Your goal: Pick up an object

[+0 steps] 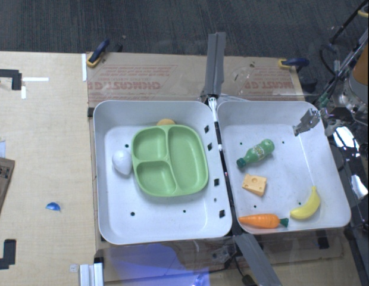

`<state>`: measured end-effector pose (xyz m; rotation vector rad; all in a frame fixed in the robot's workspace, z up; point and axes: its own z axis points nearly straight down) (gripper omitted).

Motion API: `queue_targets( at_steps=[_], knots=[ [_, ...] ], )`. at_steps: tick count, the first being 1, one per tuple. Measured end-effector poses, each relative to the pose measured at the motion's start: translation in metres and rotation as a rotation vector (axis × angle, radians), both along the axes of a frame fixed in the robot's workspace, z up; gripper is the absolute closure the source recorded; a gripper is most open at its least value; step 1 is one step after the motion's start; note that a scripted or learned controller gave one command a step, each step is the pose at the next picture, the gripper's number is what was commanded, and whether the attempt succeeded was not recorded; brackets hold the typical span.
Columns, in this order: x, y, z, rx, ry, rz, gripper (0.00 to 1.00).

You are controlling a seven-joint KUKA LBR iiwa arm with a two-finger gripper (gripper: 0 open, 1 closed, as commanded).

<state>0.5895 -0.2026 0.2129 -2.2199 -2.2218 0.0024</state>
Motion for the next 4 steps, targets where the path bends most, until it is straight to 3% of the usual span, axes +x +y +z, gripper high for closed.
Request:
queue_targets(
  at_steps=[1, 2, 3, 4],
  knots=[
    [0.027, 0.049, -0.117, 0.000, -0.002, 0.007, 0.00],
    [0.027, 0.049, -0.107, -0.001, -0.002, 0.009, 1.00],
    [0.027, 0.049, -0.108, -0.001, -0.002, 0.009, 0.00],
    [0.027, 0.048, -0.098, -0.002, -0.003, 0.010, 1.00]
  ],
)
